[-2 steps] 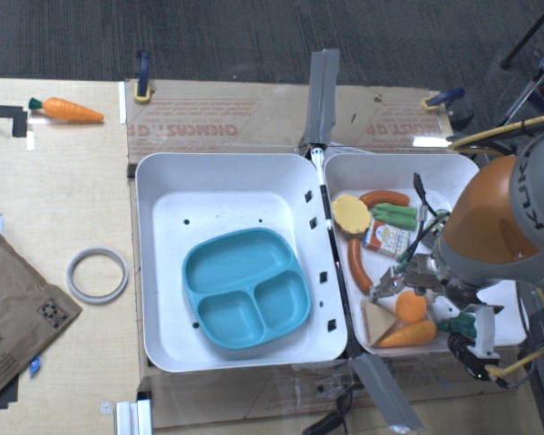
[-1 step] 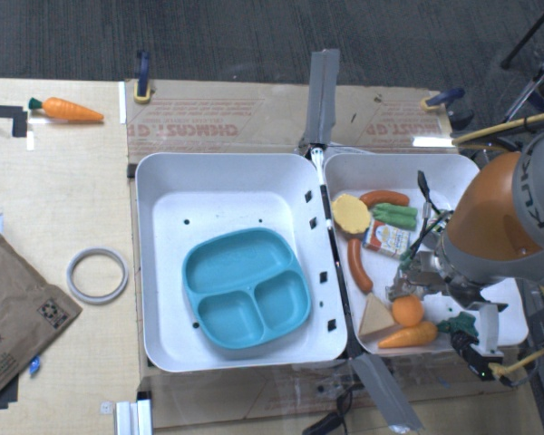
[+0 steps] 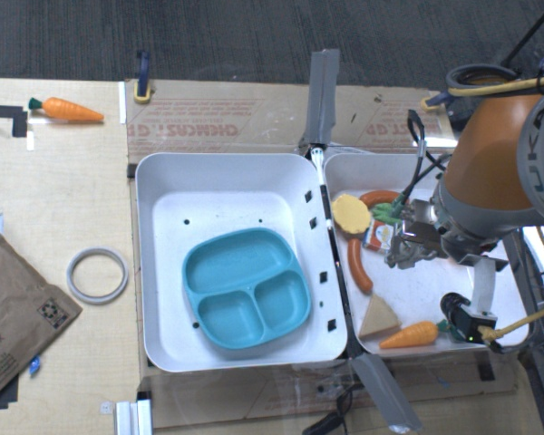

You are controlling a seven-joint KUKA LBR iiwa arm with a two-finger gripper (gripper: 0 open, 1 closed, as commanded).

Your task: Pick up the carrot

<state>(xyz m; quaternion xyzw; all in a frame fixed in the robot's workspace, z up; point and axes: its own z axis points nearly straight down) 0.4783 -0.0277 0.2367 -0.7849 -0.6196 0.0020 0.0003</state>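
An orange carrot (image 3: 408, 335) with a green top lies near the front edge of the right bin (image 3: 508, 338), beside a tan wedge (image 3: 378, 316). A second carrot (image 3: 68, 111) lies on the bench at the far left, outside both bins. My gripper (image 3: 402, 248) hangs over the middle of the right bin, above and slightly left of the bin's carrot and apart from it. It sits close to a red sausage (image 3: 360, 266) and a small red packet (image 3: 378, 236). I see nothing held in it.
The right bin also holds a yellow round piece (image 3: 351, 214) and a curved red sausage (image 3: 379, 197). A blue divided plate (image 3: 246, 288) lies in the left bin (image 3: 163, 188). A tape ring (image 3: 97, 274) and a cardboard box (image 3: 14, 320) rest on the bench at left.
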